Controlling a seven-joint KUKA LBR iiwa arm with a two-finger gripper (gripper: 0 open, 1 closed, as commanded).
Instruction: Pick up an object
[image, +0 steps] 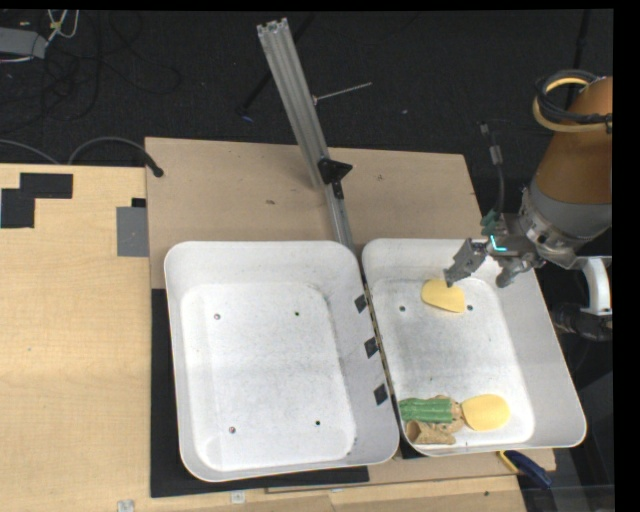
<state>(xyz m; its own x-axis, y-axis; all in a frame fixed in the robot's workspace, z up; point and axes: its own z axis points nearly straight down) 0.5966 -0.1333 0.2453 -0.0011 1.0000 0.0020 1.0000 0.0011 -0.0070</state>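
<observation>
A yellow rounded object lies in the far part of the right bin. My gripper hangs just above and to the right of it, open, with one finger near the object's top edge and the other finger further right. Nothing sits between the fingers. At the bin's near edge lie a green object, a tan crumbly piece and a second yellow rounded object.
The left bin stands beside the right one, joined by black clips. A slanted metal rail rises behind the bins. The wooden bench spreads to the left.
</observation>
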